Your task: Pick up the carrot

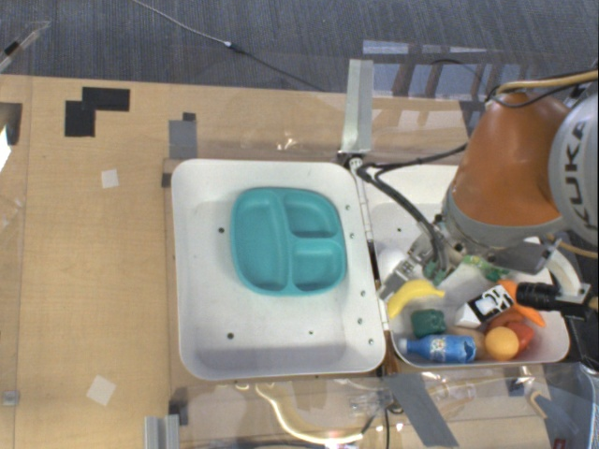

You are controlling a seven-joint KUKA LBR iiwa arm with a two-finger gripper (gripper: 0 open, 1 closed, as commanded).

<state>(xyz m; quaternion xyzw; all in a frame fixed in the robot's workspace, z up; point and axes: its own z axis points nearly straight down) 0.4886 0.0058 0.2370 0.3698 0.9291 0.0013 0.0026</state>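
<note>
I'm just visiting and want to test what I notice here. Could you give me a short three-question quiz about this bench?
1. True or false: the teal plastic divided plate lies in the left white bin.
2. Which lies closest to the right white bin's front edge: (a) the curved yellow banana, (b) the blue bottle lying on its side, (c) the dark green round item?
3. Fill in: the grey arm with the orange band hangs over the ____ bin.

Key:
1. True.
2. (b), the bottle.
3. Right; its end effector sits above the banana, with the orange carrot off to the side, partly hidden.
</note>
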